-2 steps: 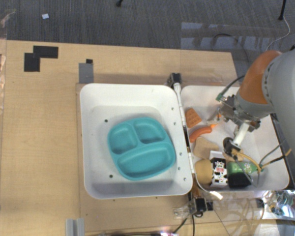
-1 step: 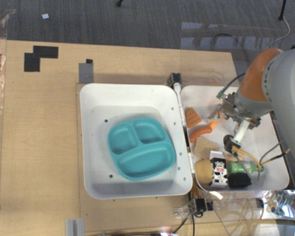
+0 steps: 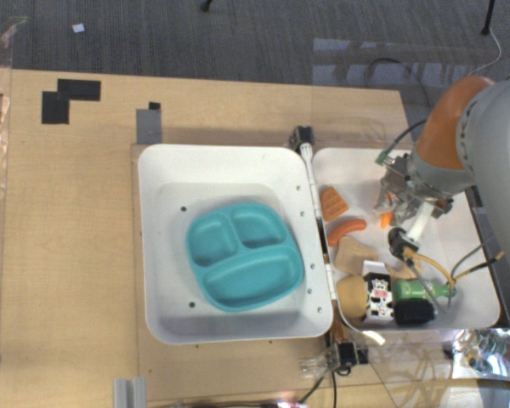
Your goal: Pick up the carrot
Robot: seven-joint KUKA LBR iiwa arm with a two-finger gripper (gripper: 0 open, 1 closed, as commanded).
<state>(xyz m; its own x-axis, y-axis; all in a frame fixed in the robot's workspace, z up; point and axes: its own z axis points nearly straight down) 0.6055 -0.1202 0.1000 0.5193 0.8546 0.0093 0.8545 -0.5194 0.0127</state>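
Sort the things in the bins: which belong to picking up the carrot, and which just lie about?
For the job: gripper; carrot, probably the small orange piece beside it.
Lying about: teal plate, ridged orange wedge, orange-red roll, tan slice, round tan lump, black-and-white carton, green thing.

Left bin (image 3: 153,228): holds a teal divided plate (image 3: 242,256).
Right bin (image 3: 357,164): tan round thing (image 3: 352,294), perhaps a potato, beside a black-and-white carton (image 3: 376,296).
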